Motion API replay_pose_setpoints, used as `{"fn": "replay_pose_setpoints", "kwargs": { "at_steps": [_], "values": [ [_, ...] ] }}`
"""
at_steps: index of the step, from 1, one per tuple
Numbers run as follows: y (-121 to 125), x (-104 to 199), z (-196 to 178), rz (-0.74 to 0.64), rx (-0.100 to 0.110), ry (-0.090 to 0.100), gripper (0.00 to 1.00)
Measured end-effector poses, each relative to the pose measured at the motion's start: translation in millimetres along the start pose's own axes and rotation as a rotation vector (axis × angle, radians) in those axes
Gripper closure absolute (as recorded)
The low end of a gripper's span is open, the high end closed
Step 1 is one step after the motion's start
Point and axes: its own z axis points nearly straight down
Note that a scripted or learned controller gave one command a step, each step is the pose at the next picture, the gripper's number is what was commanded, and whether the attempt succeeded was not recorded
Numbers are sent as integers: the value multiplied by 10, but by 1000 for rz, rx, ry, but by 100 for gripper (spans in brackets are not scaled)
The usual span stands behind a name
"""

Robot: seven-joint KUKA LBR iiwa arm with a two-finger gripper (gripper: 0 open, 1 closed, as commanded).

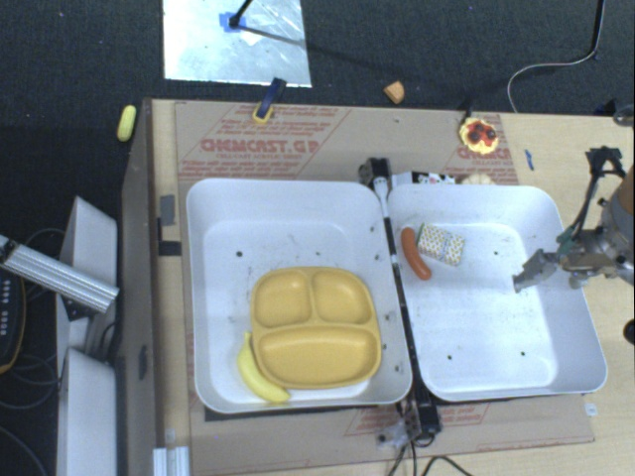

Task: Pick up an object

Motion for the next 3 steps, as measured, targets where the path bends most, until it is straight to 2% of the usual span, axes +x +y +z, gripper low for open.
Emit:
{"fn": "replay_pose_setpoints", "kwargs": {
  "at_steps": [1, 2, 3],
  "values": [
    [38, 530, 1306, 1, 4, 2, 0],
    [564, 744, 1563, 0, 0, 1, 0],
    [1066, 851, 1557, -1, -1, 1, 0]
  ]
}}
